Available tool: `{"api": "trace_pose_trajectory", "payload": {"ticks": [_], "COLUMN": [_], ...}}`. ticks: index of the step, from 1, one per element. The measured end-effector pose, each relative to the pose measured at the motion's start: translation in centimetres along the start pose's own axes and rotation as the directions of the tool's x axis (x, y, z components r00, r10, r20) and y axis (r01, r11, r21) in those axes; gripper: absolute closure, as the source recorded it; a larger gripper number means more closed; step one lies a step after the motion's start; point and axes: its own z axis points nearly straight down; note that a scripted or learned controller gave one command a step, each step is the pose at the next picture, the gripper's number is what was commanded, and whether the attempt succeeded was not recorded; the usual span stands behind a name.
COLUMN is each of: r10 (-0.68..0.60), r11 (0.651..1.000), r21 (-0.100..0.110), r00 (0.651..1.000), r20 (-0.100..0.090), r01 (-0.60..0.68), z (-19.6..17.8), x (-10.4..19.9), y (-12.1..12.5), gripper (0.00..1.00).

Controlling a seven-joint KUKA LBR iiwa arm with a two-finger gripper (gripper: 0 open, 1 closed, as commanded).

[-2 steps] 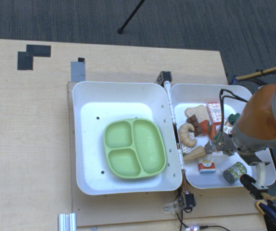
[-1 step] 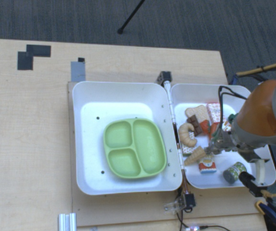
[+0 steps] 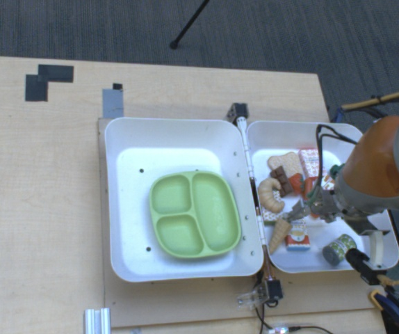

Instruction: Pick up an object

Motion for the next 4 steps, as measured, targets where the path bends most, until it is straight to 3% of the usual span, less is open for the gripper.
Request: {"api": "trace_pose_trajectory", "payload": {"ticks": [1, 2, 3, 4], "r10": [-0.003, -0.003, -0.006, -0.006], "r11": [1.000, 1.000, 1.000, 1.000], "r21": [-0.004, -0.003, -0.006, -0.006], "r00": [1.000, 1.000, 1.000, 1.000], "r20": [-0.001, -0.001, -0.002, -0.002], "r01": [0.003, 0.003, 0.006, 0.006], "z": [-1.1, -1.1, -2.1, -2.1], "x": [0.1, 0.1, 0.2, 0.2], "y": [0.2, 0.2, 0.4, 0.3], "gripper": [1.00, 0.00, 1.00, 0.00]}}
